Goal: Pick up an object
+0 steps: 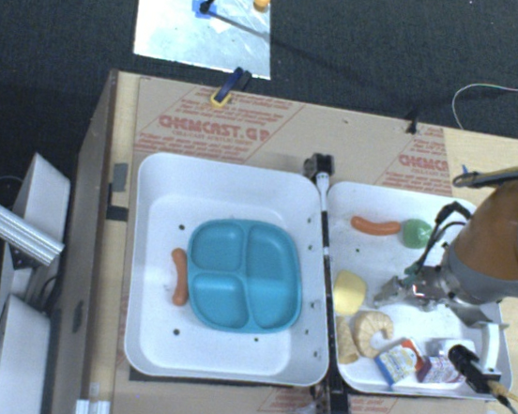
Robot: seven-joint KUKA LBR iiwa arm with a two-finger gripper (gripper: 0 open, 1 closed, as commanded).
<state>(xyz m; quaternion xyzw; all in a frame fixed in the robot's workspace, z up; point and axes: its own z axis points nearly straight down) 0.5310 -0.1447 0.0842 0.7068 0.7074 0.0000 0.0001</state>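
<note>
Arm covers the right bin's right edge, so we can't see what sits under it. Gripper is low over that bin's middle; fingers too blurred, we can't tell if they're apart or together, nothing visibly between them. Bench board reads "CHEMCAST GP", repeated; print on the small packets at the near edge is unreadable. Right bin: hot dog and green ball by the far edge, yellow piece by the left wall, tan roll. Left bin: blue divided tray mid-bin, second hot dog just beside its left.
</note>
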